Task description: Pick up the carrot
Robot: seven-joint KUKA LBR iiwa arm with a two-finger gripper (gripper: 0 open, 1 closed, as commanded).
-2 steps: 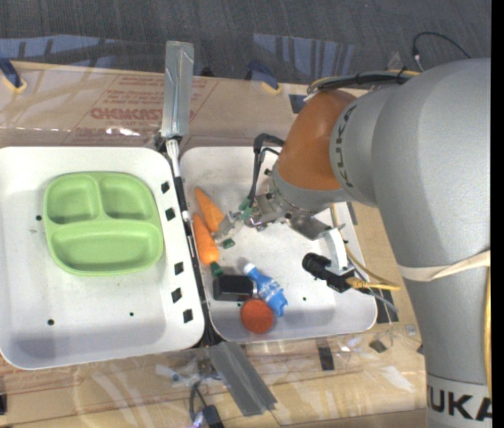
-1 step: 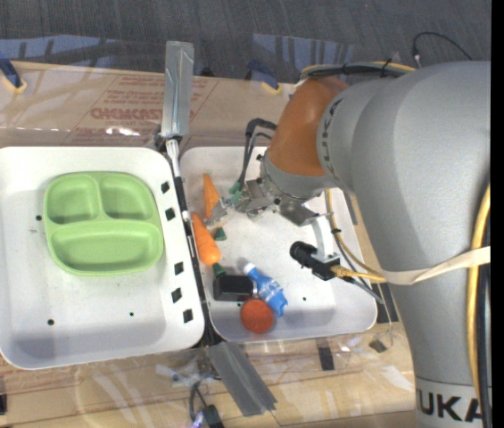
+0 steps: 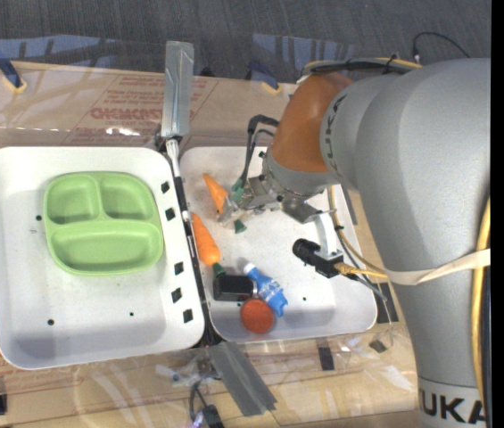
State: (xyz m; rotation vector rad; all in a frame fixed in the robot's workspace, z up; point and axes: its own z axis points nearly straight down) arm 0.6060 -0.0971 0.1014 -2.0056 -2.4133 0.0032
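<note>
Two orange things lie near the gripper [image 3: 244, 205], and telling them apart matters. The carrot [image 3: 204, 241] lies below and to the left of the fingertips, close to the right bin's [image 3: 359, 303] left wall, its long axis running up and down that wall with a slight slant and its green end toward the bottom. A smaller orange piece [image 3: 215, 191] sits just beside the gripper, up and to its left. Whether the gripper is wide or narrow I cannot tell; nothing is visibly held. My judgement: the gripper needs to shift down-left and close across the carrot's width.
</note>
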